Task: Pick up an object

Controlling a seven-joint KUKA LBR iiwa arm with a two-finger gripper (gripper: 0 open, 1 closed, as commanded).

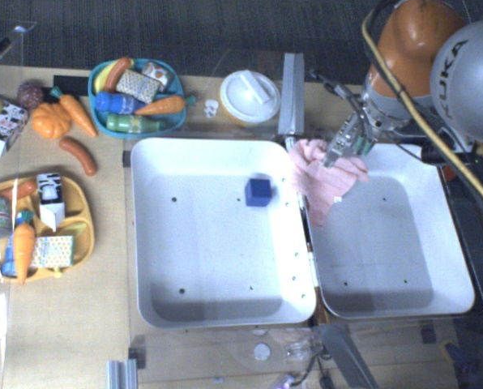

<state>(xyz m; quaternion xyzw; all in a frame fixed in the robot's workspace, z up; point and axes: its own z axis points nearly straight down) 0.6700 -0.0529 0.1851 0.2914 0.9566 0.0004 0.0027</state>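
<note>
my claw (342, 148) hangs over the far left corner of the right bin (403, 298), tilted down toward the pink cloth (326, 181), and from this slant i cannot tell whether it has any of the cloth in hold. the cloth lies bunched just under and to the left of the tip, draped over the wall between the two bins, its long side running from the far rim toward the near side. so the nearest thing to take sits almost straight below me, a touch to the left. the blue block (258, 191) sits well apart in the left bin (217, 298), farther left across the wall.
</note>
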